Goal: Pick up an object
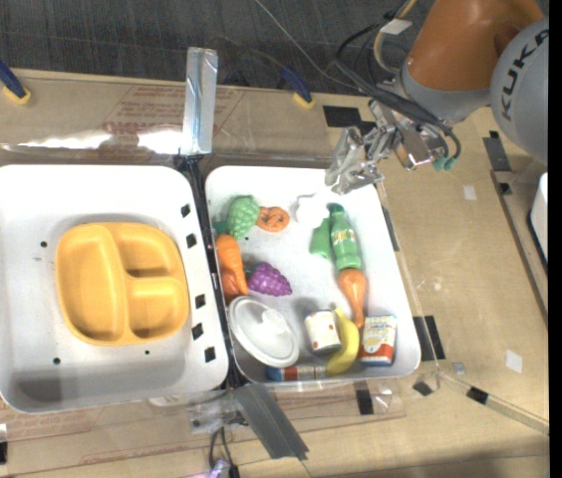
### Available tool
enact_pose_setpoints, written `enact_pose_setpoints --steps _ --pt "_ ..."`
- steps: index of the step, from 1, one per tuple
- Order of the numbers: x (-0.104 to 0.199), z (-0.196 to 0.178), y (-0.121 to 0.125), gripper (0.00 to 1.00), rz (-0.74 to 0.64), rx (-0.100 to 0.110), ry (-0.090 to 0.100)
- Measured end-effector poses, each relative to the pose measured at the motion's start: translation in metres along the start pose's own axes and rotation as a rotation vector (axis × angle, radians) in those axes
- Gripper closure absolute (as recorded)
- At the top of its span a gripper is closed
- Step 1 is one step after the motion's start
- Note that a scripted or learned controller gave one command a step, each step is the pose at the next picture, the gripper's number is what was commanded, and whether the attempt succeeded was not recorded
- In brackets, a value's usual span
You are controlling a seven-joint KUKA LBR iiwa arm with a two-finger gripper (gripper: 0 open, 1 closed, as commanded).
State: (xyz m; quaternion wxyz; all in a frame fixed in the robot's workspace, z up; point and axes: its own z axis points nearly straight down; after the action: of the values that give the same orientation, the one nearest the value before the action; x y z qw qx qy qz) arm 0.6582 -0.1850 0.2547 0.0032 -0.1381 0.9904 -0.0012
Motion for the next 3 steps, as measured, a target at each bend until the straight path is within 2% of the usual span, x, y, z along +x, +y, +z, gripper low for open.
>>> enact_pose_setpoints --steps 1,2,3 --pt "-0.01 -0.023 0.035 1.0 -0.005 0.0 -0.001" --pt "-0.008 -0.021 0.026 1.0 -0.208 0.001 -0.002" --pt "-0.015 -0.028 0.054 1.0 -0.236 -0.002 0.001"
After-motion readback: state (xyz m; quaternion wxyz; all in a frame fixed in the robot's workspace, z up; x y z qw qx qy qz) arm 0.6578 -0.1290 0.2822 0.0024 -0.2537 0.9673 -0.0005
